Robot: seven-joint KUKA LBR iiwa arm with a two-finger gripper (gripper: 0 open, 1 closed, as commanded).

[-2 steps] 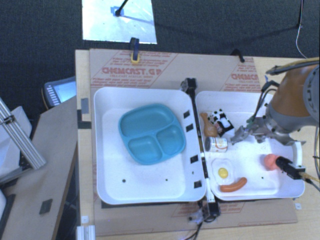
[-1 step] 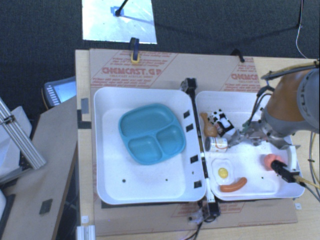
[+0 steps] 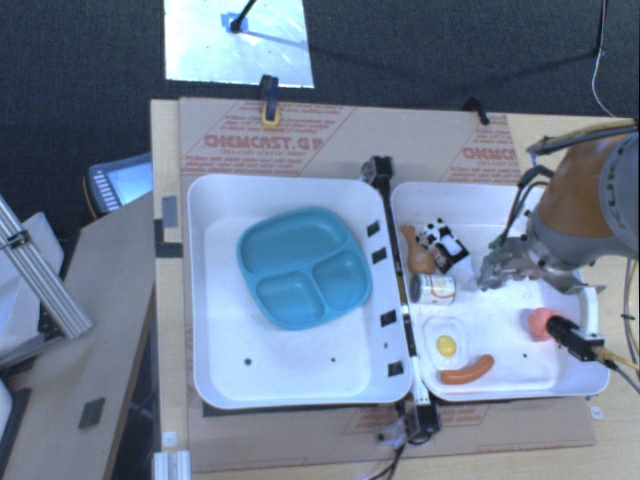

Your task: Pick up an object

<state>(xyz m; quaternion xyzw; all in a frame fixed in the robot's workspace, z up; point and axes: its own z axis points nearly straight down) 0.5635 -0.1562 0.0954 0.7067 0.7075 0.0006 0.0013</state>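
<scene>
The right bin (image 3: pixel 480 203) holds several small things. A black-and-white toy (image 3: pixel 441 241) and a brown piece (image 3: pixel 419 255) lie near its left wall, with a small can (image 3: pixel 434 288) on its side just below them. A fried-egg toy (image 3: pixel 446 346) and an orange sausage (image 3: pixel 467 369) rest by the front edge, and a pink-red object (image 3: pixel 541 322) lies at the right. My gripper (image 3: pixel 495 270) is low over the bin's middle, to the right of the can and toy. I see nothing between it and the bin floor.
The left bin (image 3: pixel 220 358) holds a blue divided plate (image 3: pixel 303 266). A black divider with clips (image 3: pixel 392 268) runs between the two bins. The arm's grey and orange body (image 3: pixel 590 203) covers the right bin's far right side.
</scene>
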